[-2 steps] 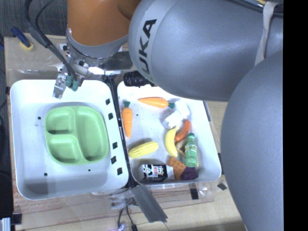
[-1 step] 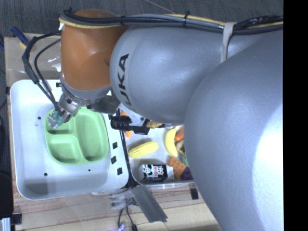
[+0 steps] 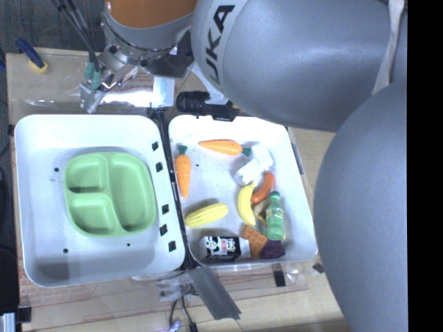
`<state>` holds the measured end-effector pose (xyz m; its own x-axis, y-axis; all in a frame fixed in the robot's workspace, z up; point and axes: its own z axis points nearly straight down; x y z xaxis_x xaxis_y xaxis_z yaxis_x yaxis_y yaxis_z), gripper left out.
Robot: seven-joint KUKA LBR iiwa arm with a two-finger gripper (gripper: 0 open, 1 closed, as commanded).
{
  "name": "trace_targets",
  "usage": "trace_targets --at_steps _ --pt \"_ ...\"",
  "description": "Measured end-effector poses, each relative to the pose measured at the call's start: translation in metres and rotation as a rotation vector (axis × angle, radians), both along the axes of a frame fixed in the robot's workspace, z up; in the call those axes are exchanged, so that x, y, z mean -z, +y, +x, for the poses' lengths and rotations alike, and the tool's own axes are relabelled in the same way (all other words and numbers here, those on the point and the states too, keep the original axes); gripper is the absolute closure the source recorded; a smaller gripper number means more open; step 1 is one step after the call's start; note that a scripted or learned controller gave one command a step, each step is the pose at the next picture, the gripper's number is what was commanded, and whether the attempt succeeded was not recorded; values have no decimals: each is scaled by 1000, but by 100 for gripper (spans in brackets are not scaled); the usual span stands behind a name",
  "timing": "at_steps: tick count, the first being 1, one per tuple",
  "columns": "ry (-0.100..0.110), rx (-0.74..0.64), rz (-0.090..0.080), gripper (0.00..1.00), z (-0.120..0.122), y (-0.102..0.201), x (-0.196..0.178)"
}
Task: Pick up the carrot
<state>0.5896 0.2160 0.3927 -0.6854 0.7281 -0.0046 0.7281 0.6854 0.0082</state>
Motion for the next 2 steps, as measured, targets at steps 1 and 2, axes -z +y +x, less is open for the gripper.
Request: trace_targets --at_steps 1,2 --pt "21 -21 -8 100 -47 -8 132" --pt "0 29 0 100 -26 -27 -47"
